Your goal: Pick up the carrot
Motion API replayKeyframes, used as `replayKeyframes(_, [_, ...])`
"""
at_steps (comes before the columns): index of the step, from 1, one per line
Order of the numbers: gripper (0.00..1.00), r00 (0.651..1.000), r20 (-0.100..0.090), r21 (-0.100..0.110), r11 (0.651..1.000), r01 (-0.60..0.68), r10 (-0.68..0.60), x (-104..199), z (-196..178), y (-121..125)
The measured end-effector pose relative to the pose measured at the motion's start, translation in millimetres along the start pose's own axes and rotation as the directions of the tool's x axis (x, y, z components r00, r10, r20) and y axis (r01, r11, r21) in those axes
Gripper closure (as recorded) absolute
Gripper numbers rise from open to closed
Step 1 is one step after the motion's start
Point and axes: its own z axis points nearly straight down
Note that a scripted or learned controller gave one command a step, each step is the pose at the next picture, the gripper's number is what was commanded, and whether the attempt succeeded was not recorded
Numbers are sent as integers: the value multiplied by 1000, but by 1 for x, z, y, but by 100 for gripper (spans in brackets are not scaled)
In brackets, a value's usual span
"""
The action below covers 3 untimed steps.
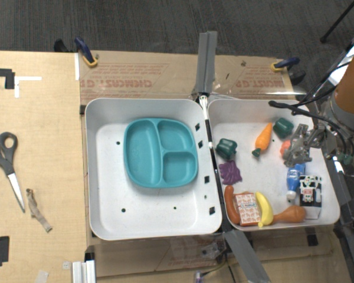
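The carrot [263, 138] is a small orange toy with a green stem end. It lies at a slant in the upper middle of the right bin [248, 114], stem pointing down-left. My gripper [297, 148] hangs over the bin's right part, about a carrot's length to the right of the carrot and apart from it. A small red-orange item [285, 148] sits just left of the gripper, partly hidden by it. Nothing from the bin is visibly lifted.
The right bin also holds a dark green cup [227, 149], a teal piece [283, 125], purple grapes [230, 173], a sausage [229, 197], a snack box [246, 209], a banana [264, 210], a drumstick [292, 214], a blue bottle [293, 179] and a carton [310, 191]. A teal divided plate [161, 152] lies in the left bin.
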Motion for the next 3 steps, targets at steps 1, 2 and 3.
replayKeyframes(1, [0,1000,0,0,1000,1,-1,0,0,0])
replayKeyframes(2, [0,992,-1,0,992,-124,124,-84,132,18])
replayKeyframes(3, [0,863,2,0,863,-506,506,-104,141,1])
